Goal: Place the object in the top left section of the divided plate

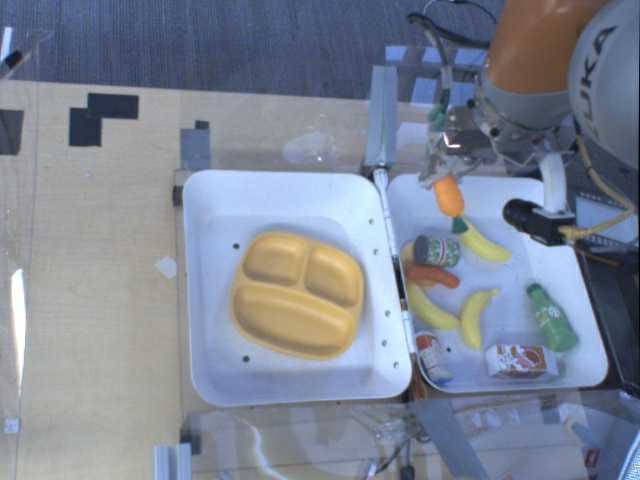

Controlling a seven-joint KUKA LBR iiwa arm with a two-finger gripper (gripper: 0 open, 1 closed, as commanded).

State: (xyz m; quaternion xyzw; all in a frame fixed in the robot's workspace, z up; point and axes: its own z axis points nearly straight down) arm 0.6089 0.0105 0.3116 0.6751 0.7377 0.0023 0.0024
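Nearest the lens, juice carton [521, 360] and small can [431, 354] sit at the right bin's [590, 373] front edge, bananas [476, 315] and green bottle [551, 317] behind; carrot [449, 197] hangs just under my gripper [445, 175], looks pinched at its top between my fingers, lifted over the right bin's back left corner; pick seems done; carry and drop left; yellow plate [298, 293] in left bin [205, 268], top left section bare, well apart from carrot
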